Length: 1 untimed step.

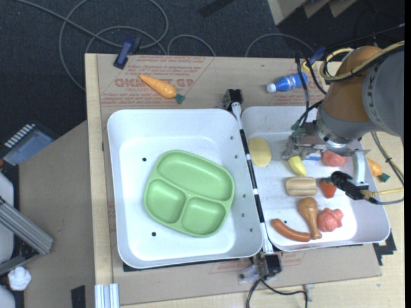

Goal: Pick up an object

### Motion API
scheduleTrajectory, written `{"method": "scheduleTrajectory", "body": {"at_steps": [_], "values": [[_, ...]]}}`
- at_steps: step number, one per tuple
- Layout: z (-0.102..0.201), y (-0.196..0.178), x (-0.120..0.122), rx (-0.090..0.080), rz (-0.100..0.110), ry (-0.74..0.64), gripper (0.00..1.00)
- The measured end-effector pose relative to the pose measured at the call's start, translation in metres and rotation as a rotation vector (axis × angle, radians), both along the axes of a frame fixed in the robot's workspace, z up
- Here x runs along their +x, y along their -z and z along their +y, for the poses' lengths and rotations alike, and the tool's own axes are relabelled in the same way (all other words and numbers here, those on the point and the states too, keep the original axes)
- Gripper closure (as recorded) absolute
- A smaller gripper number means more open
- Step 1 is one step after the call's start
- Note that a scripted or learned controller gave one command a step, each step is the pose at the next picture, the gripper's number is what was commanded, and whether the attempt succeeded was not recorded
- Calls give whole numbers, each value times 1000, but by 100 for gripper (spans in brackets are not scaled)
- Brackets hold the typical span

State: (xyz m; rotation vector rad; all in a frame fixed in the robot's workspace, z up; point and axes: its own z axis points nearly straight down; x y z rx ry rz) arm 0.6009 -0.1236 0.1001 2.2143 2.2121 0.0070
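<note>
Arm: grey with orange band, reaching over the right bin (379,226) from the right side of the camera view.
Pincer (300,147): low over the upper middle of the right bin; whether it is released or clenched I cannot tell, and nothing is seen between its tips.
Nearest object: small yellow banana-like piece (297,166), lying just below the pincer on the bin floor.
Other contents, right bin: pale yellow round piece (259,151) at the left wall; bread roll (300,186); drumstick (309,214); sausage (290,230); pink piece (330,219); red piece (329,188).
Left bin (128,146): holds a green divided plate (188,192).
Bench, outside the bins: toy carrot (160,86); blue-and-white bottle (288,83).
Handling judgement: the yellow piece looks like light, stiff moulded plastic, smooth and likely slippery; not fragile.
Hold point: across its narrow middle, tips either side of the short width.
Risk: curved, slick surface may squirt out sideways; bread roll lies near.
</note>
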Motion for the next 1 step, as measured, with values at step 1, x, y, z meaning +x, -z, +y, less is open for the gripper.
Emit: {"method": "scheduleTrajectory", "body": {"at_steps": [1], "values": [[80, -120, 7, 6, 8, -3, 100]]}}
